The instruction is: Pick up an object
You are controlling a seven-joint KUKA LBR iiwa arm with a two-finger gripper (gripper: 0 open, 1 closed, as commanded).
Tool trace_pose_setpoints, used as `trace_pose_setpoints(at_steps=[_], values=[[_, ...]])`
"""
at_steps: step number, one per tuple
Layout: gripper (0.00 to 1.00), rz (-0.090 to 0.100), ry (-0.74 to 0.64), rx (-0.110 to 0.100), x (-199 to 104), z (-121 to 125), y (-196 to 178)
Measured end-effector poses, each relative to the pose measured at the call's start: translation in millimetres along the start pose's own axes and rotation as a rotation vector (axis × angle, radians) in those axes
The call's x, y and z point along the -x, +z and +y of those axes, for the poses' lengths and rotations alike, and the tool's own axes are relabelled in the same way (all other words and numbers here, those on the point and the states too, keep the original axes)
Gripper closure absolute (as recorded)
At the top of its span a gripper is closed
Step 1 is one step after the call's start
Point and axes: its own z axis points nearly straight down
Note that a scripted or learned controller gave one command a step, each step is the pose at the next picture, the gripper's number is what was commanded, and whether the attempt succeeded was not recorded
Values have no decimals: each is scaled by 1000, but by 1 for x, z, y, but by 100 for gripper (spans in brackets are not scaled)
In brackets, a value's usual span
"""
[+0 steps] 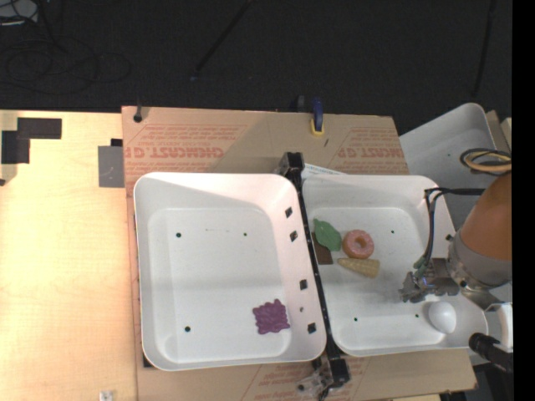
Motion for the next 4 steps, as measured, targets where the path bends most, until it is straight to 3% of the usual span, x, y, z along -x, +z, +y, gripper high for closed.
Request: trace_pose_setpoints(at_steps=[4], values=[[100, 1, 5, -5, 4, -1, -37]])
